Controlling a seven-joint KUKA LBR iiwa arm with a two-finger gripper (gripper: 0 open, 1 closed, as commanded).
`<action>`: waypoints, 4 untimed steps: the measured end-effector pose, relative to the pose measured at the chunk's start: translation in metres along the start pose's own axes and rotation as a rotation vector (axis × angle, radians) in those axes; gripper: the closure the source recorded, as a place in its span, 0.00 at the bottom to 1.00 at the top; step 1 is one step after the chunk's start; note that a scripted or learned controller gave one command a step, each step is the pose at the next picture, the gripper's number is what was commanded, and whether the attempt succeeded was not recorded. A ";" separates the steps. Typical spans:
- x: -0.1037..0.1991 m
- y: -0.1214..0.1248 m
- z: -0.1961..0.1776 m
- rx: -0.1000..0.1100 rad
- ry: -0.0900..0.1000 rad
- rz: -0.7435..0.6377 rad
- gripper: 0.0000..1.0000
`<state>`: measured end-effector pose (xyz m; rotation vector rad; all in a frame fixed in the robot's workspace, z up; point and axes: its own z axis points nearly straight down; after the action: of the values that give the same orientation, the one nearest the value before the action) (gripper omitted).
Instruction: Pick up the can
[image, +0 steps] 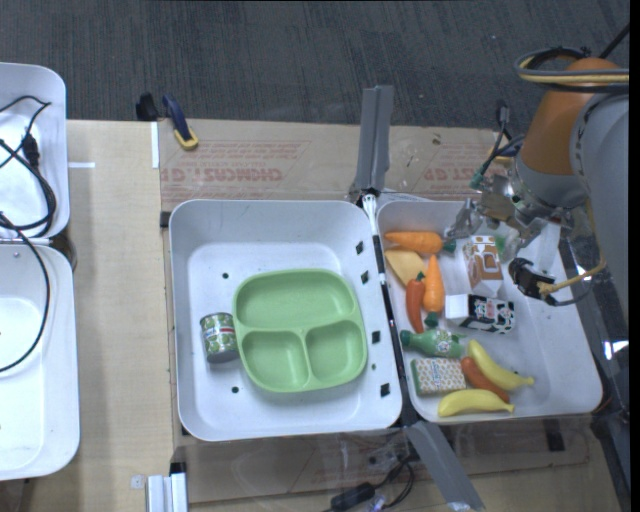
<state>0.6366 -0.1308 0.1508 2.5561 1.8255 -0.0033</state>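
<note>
From the camera view, the grey arm with its orange band comes in at the upper right and is cut off by the picture's edge, so its upper links are out of sight. The end effector hangs over the far end of the right shallow white bin, among cables and metal parts that blur together; whether it is spread or pressed together cannot be told, and nothing can be made out between its parts. Just below it a small white carton with orange print is partly masked by the wrist hardware. The heap in this bin overlaps heavily: an orange carrot lies crosswise at the far end, two more orange carrots stand lengthwise over a yellow cheese wedge, and a black-and-white patterned box sits near a green bottle-shaped toy. Nearer the camera, yellow bananas and a patterned square packet touch one another.

The small green-labelled metal can stands upright in the left shallow white bin, on its floor, just beside the left edge of a light green three-compartment plastic tray. It is well apart from the end effector, in the other bin, across the divider. The tabletop extends left, where white rounded containers with black cables are cropped.
</note>
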 end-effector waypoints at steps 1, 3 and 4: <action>-0.057 -0.043 0.059 0.002 0.001 0.151 0.00; -0.066 -0.078 0.060 0.002 0.001 0.343 0.00; -0.072 -0.026 0.060 0.002 0.000 0.591 0.00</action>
<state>0.5886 -0.1901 0.0913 2.9776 1.0026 -0.0045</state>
